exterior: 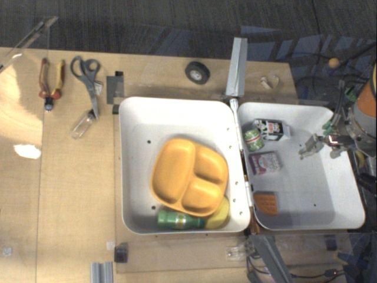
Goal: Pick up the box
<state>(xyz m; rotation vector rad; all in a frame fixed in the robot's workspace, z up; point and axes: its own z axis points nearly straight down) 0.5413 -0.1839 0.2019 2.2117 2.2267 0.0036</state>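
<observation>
Gripper: the gripper [321, 143] hangs over the right part of the right bin [347, 214], reaching in from the right edge; whether it is spread or pressed together cannot be told, and nothing shows in its grasp
Gripper contact: it looks apart from every item in the bin, over bare white floor
Arm: the grey arm [362, 122] with its orange band sits at the far right edge, above the right bin's right wall
Box: the box [265, 162], small, purplish, with a pale label, lies flat in the left half of the right bin, well to the left of the gripper
Near the box: a green can [253, 139] and a black-and-white packet [271, 128] lie just above it, touching each other; an orange sponge-like block [266, 203] lies below it, near the bin's left wall
Left bin: the left bin [135, 158] holds a yellow divided tray [189, 174] turned at an angle, resting over a green bottle [177, 219] and a yellow-green round thing [219, 214] at the bin's near edge
Bench: scissors [88, 81], red-handled pliers [50, 81] and a roll of black tape [197, 72] lie on the wooden bench [59, 205] beyond and to the left of the bins
</observation>
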